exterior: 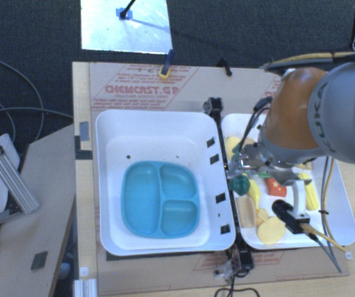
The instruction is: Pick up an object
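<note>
Where the right bin [348,228] meets the divider, a small green toy [240,184] lies among yellow food pieces [271,231], and it sits just beside and slightly below the gripper [245,164]. Whether the gripper is wide, narrow or holding anything cannot be told, since the bulky wrist hides it. Next door, the left bin [158,129] holds a blue divided tray [160,198].

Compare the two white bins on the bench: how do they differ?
The left bin holds one blue divided tray, lying flat; the right bin holds many small toy food pieces. The left bin lies open to view, while the arm reaches over the right bin and covers part of it. Both are shallow and white.
</note>
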